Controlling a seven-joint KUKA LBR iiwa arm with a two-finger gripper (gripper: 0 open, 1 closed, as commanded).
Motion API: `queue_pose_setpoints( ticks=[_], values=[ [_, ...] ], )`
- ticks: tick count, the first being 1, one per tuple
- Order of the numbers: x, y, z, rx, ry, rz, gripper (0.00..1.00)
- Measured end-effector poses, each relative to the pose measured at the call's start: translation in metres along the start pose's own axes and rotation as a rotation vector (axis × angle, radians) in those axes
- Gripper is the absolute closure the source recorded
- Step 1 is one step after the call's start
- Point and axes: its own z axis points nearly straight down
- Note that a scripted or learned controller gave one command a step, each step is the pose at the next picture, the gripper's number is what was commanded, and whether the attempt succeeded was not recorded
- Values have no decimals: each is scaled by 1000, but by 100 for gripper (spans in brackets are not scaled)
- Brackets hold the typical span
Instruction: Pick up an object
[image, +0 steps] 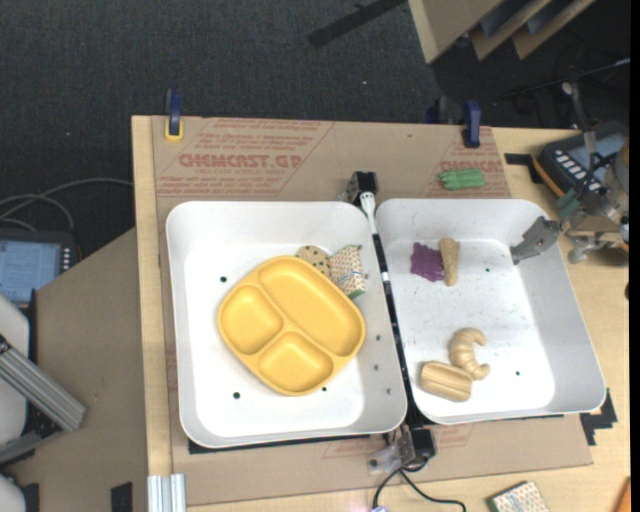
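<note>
Presently I judge the pick not yet begun: the gripper (530, 243) hangs at the right bin's (560, 395) far right rim, holding nothing (whether it is wide or narrow I cannot tell). The croissant (468, 352) lies mid-bin beside a tan block (445, 381). Next move calls for travelling inward and descending; open floor surrounds it.

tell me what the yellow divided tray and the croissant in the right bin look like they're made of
Yellow divided tray: looks like moulded plastic, smooth with a soft sheen, one even colour and rounded compartment edges.
Croissant: probably a plastic or rubber toy, judging by its uniform tan colour and smooth, slightly glossy ridges; the picture cannot settle how hard it is.
</note>
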Motion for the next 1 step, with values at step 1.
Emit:
queue_pose_setpoints(
  ticks=[1],
  values=[
    [15,-62,143,19,7,2,0]
  ],
)
